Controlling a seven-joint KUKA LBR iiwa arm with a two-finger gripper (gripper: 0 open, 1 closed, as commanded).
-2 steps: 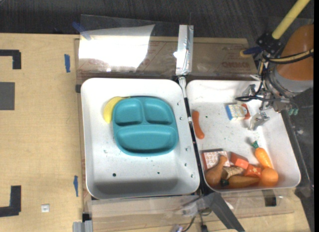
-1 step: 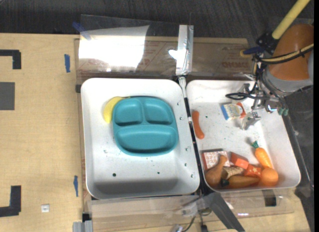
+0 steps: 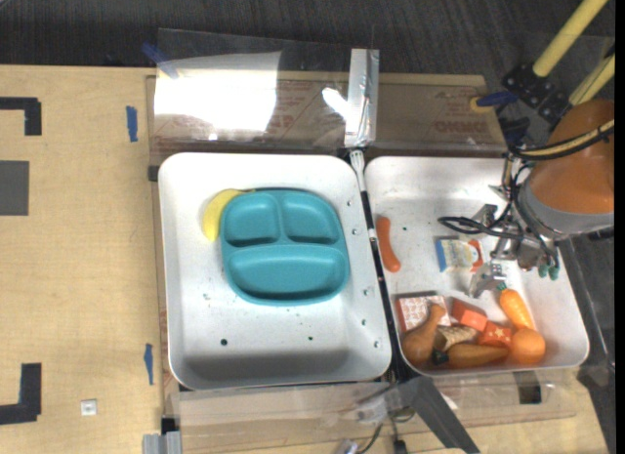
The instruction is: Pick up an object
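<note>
- Right bin (image 3: 410, 174): end effector (image 3: 491, 268) low over its three-o'clock side, hung from the grey wrist with the orange band entering from three o'clock.
- Nearest candidate: carrot (image 3: 516, 309), just beside the end effector toward five o'clock, long axis running from about ten to four o'clock, tip toward the end effector.
- Close by at nine o'clock of the end effector: small blue-and-white packet (image 3: 455, 252), near but apart.
- Farther along the six-o'clock rim: brown pear-shaped piece (image 3: 422, 337), orange ball (image 3: 528, 346), dark oblong piece (image 3: 477, 353), packed touching one another.
- Orange-red sausage (image 3: 389, 245) well apart at nine o'clock, long axis near twelve-to-six.
- Opening of the end effector: impossible to tell, tangled with dark cable and metal parts; nothing visibly gripped.
- Judged: short shift toward five o'clock needed, closing across the carrot's narrow width.
- Left bin (image 3: 186, 276): teal divided plate (image 3: 285, 244) over a yellow piece (image 3: 214, 213), well apart.
</note>
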